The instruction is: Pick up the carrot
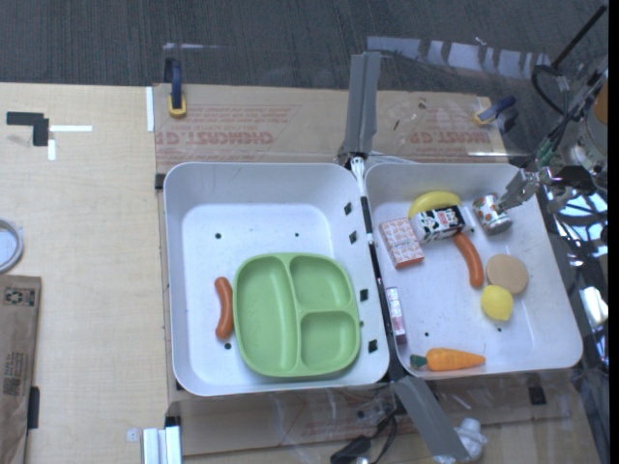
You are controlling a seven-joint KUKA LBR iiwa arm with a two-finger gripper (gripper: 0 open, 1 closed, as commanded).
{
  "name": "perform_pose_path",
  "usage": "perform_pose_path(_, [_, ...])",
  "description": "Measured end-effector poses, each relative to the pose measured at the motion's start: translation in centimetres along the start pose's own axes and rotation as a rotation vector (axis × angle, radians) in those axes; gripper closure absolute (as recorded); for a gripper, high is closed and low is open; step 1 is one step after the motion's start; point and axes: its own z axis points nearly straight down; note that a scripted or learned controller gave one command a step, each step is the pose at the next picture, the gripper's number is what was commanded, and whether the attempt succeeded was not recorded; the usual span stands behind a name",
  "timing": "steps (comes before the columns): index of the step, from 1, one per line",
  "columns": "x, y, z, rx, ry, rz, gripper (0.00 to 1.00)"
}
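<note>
Carrot [455,360] lies at the right bin's [566,327] near edge, beside the wall, well away from the fingers [527,184] at the far right rim; their opening I cannot tell. Risk: the wall could block a descent, or the tapered carrot could roll free.

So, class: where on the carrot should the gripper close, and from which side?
Grip the carrot mid-body from straight above, fingers across its width. It lies flat and lengthwise along the right bin's near wall, so a sideways approach looks cramped.
</note>
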Motion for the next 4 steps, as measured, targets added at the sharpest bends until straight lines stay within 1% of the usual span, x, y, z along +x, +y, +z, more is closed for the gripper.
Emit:
perform_pose_path(1, [3.3,-5.6,7.2,0.000,0.001,-0.333,0.00])
perform_pose_path(2, [-0.6,-10.2,14.4,-0.001,0.001,-0.489,0.00])
perform_pose_path(3, [2.2,-9.0,14.3,-0.002,0.001,-0.424,0.00])
perform_pose_path(4, [2.1,-9.0,13.4,-0.002,0.000,-0.421,1.00])
